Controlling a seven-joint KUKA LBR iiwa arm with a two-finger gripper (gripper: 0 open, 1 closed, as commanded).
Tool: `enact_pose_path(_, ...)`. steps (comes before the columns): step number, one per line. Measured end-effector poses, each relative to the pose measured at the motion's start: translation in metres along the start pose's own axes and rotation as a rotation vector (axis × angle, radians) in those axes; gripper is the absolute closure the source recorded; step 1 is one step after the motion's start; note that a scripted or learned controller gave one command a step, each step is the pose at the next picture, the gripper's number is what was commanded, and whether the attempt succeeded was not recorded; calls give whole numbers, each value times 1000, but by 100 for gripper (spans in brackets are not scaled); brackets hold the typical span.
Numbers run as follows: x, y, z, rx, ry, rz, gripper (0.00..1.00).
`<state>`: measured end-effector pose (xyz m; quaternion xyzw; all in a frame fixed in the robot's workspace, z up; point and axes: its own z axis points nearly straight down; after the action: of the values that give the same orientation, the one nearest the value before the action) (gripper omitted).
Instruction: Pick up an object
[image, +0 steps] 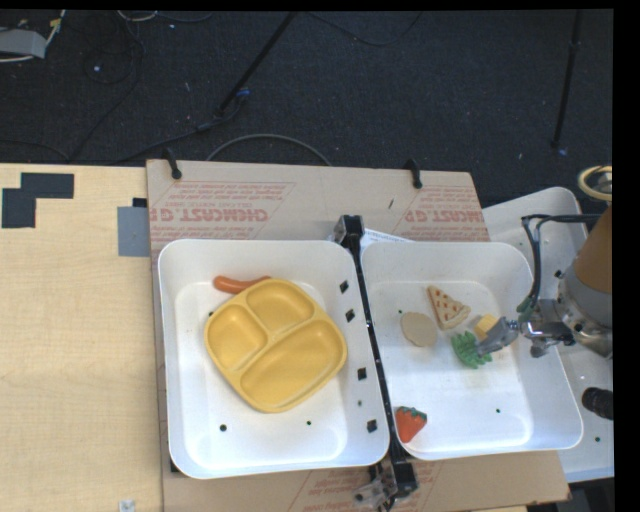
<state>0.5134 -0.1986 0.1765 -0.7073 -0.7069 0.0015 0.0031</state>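
Observation:
In the right bin (500, 425) lie a pizza slice toy (448, 305), a round tan piece (419, 329), a leafy green piece (466, 350) and a small yellow piece (486, 324). A red strawberry-like toy (410, 422) rests at the bin's near left corner. My gripper (497, 339) reaches in from the right, low over the bin. Its tip is right at the green and yellow pieces, between the two. I see nothing lifted off the floor.
The left bin (190, 400) holds a yellow divided plate (276, 343) with an orange sausage-shaped toy (240, 283) behind it. A black divider (365, 340) runs between the bins. The arm's orange band (598, 255) and a cable (535, 260) hang over the right bin's far right corner.

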Motion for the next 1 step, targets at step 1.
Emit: enact_pose_path(1,2,2,44,0,1,-1,0)
